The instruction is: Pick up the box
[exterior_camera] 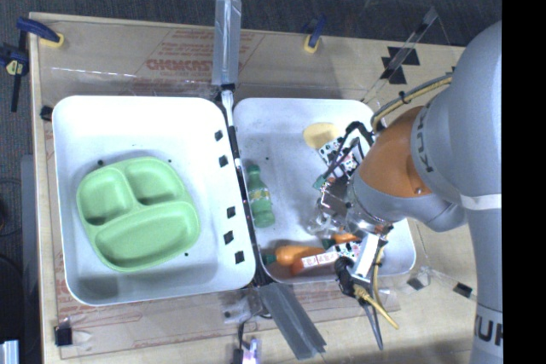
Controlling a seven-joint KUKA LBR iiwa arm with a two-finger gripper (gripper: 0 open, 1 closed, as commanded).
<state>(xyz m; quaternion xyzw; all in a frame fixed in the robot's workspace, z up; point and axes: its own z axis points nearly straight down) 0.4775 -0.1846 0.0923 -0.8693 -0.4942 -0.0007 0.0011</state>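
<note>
Clutter crowds the end effector [328, 222] low in the right bin [281, 119]; its grip state I cannot tell. Risk: snagging the orange bottle [294, 256] instead of the box.

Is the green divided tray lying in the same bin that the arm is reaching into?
No, the green divided tray lies in the left bin, while the arm reaches into the right bin.
</note>
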